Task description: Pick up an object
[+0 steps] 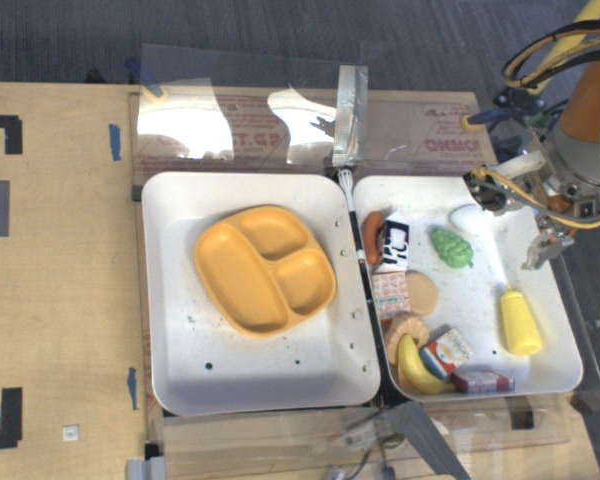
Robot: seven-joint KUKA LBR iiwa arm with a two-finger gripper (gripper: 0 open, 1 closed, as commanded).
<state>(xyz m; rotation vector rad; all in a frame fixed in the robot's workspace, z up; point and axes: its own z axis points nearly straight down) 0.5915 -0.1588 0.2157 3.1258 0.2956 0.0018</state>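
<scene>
The gripper [546, 245] is seen at the right edge of the right bin [565, 313], its state indeterminable. Below it, at lower right, a yellow bottle [519, 322] is shown lying.

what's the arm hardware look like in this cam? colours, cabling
The arm is grey metal, with an orange section at the picture's right edge. Yellow and black cables loop over it near the top right corner, with a blue fitting beside them. More yellow-sheathed wire runs along the black and silver wrist hardware. The gripper is a slim grey metal piece above the right bin.
</scene>
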